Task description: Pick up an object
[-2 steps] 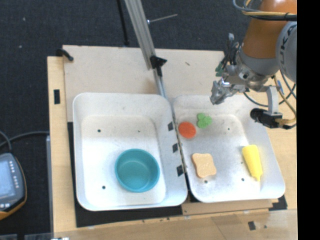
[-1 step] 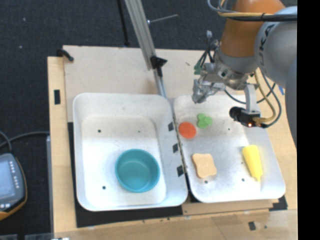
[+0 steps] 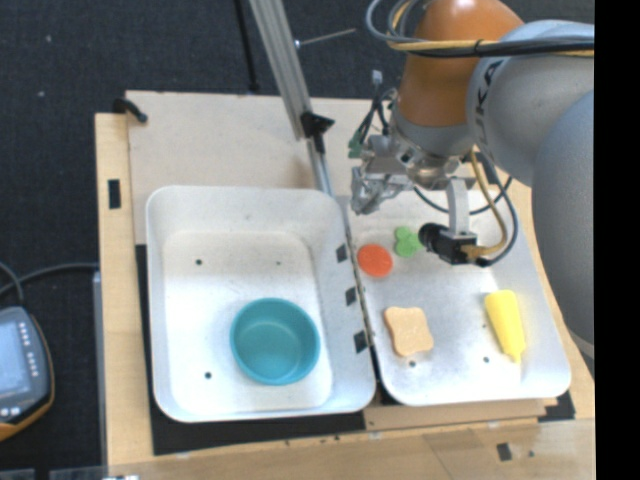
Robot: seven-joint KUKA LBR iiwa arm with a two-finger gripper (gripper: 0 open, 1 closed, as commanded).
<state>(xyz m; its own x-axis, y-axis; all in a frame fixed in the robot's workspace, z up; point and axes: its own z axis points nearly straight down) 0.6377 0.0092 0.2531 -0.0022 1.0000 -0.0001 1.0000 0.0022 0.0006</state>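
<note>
Objects are lying in the right bin (image 3: 540,298) — an orange disc (image 3: 375,260), a green piece (image 3: 406,242), a toast slice (image 3: 409,331), a yellow corn-like piece (image 3: 505,323). We are hovering the claw (image 3: 366,196) near the disc; its grip we cannot tell. We should be descending squarely — these smooth little toys slip.

Two bins (image 3: 180,208), one bowl (image 3: 275,341), four toys (image 3: 408,330).

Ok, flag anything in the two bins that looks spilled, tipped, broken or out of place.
Nothing stands out. The teal bowl sits upright in the left bin. In the right bin, the orange disc, green piece, toast slice and yellow corn cob lie apart, none spilled or visibly damaged.
</note>
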